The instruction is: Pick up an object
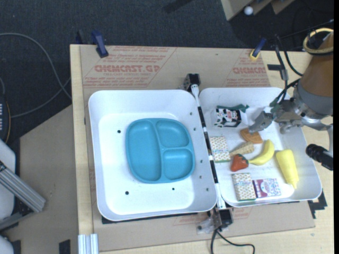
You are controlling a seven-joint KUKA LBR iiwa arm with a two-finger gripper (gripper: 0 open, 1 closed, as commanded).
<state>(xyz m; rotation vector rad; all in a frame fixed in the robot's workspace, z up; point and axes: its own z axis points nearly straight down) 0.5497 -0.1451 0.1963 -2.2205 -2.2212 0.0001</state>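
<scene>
nearest my camera, in the right white bin [312,187], i see a small pink and white carton [266,187] beside a patterned cracker packet [243,186]. above them lie a red strawberry [239,163], a yellow banana [263,153], a yellow plastic bottle [286,166], an orange-brown bread piece [251,137] and a black and white cow-print carton [228,116]. the grey gripper [261,123] sits over the bread piece, just beside it; i cannot tell how its fingers stand. the left white bin [106,157] bears a blue divided plastic plate [159,150].
</scene>
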